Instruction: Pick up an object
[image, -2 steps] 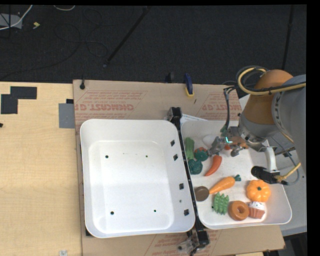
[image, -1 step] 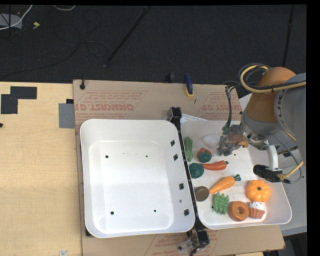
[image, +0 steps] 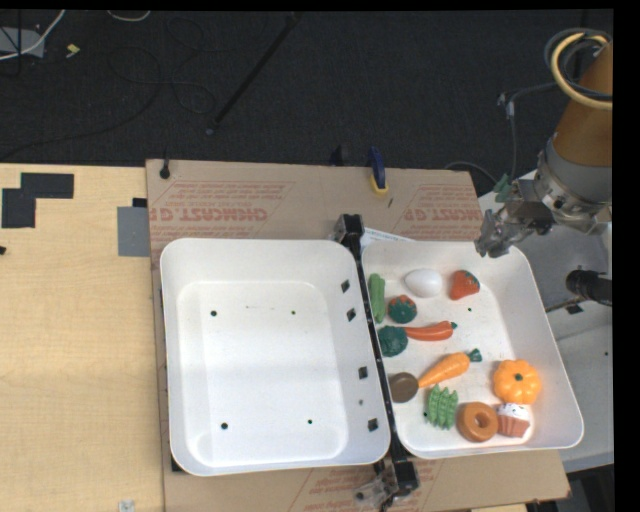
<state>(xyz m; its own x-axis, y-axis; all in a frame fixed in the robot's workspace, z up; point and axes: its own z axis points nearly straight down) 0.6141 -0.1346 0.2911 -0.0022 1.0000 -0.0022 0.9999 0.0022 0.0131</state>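
cardboard (image: 300, 205): "GEMCMST" print, roughly, upside-down | toy carrot (image: 445, 369): long axis 2–8 o'clock, leaf end at 2 | gripper (image: 497, 238): above right bin (image: 555, 370) rim at 1 o'clock, jaw state can't tell

Grey arm (image: 575, 170) (orange band above), metallic tool (image: 497, 236)

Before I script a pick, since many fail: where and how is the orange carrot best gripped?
Probably across the thick middle of the carrot, from straight above. It lies flat and slanted, leafy tip upper right; close across its width, clear of the brown round piece at its lower end.
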